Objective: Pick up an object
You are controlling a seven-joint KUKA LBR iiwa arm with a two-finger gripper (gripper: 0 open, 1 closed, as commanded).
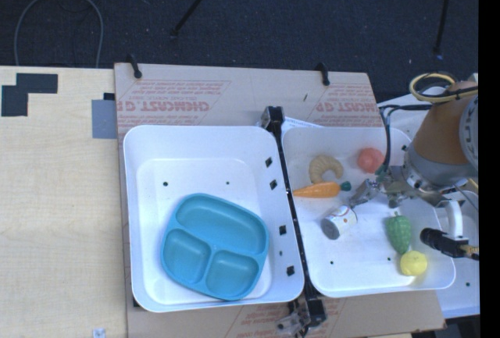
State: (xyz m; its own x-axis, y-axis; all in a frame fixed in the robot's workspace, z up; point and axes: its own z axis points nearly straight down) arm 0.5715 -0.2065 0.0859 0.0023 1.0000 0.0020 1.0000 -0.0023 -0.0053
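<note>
Gripper point(366, 190) low in right bin point(367, 286), mid-right of frame, beside carrot point(316, 190) tip; can't tell jaw state. Right bin crowded up top: croissant point(326, 167), pink ball point(370, 159), cup point(338, 221), green piece point(399, 233), yellow piece point(413, 263); lower-left floor open. Left bin point(148, 149) holds blue tray point(214, 245).

Both bins are white: the left bin point(148, 165) holds a sky-blue divided plate point(215, 245). The right bin point(351, 282) holds an orange carrot point(316, 190), a tan croissant point(326, 167), a pinkish-red ball point(370, 159), a green cone-shaped toy point(399, 233), a yellow lemon point(413, 263) and a white-and-grey cup point(338, 221).
</note>
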